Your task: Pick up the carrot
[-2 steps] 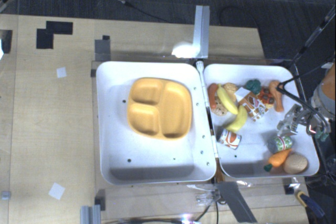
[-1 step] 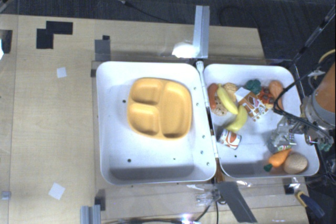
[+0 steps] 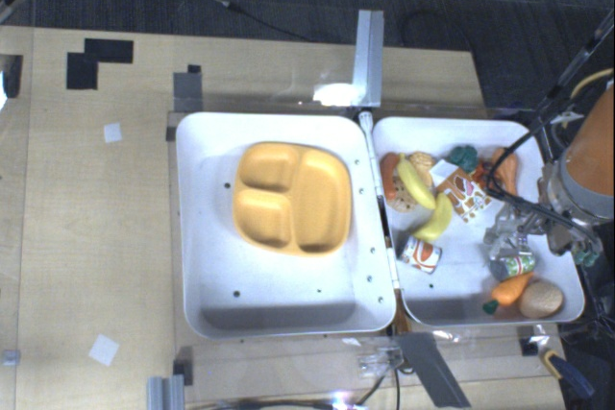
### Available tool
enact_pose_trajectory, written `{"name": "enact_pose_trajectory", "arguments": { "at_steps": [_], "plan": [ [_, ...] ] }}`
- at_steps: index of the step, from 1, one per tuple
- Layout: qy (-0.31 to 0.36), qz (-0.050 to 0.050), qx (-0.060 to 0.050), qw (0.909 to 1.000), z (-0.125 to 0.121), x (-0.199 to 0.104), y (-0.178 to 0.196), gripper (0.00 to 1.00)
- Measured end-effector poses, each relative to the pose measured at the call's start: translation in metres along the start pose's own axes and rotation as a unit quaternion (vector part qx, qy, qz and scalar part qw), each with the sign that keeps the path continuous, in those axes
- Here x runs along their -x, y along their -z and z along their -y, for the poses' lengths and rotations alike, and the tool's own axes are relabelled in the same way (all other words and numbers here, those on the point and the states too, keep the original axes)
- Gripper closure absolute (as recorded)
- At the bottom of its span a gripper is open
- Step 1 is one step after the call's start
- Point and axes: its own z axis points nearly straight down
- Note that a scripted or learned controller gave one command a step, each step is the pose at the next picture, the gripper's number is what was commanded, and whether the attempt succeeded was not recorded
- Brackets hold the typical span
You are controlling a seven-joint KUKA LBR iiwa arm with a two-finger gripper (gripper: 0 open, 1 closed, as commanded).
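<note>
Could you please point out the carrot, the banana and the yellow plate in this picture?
carrot (image 3: 510, 290): camera view, on the middle of its orange body.
banana (image 3: 420, 186): camera view, on the upper half of its yellow curve.
yellow plate (image 3: 322, 202): camera view, on the floor of its large right compartment.

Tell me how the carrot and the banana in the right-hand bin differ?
The carrot is orange with a green end; the banana is yellow. The carrot is short and stubby, while the banana is longer and curved. The carrot lies near the bin's front right corner beside a tan potato-like item, with the gripper just above it; the banana lies nearer the middle, resting among other food items. Both are in the right bin.
</note>
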Motion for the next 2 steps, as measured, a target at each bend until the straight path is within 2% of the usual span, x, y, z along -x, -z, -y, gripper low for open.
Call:
{"name": "enact_pose_trajectory", "arguments": {
  "at_steps": [1, 2],
  "plan": [
    [0.001, 0.004, 0.000, 1.0000, 0.000, 0.003, 0.012, 1.00],
    [0.003, 0.000, -0.002, 1.0000, 0.052, 0.003, 0.051, 1.00]
  ]
}}
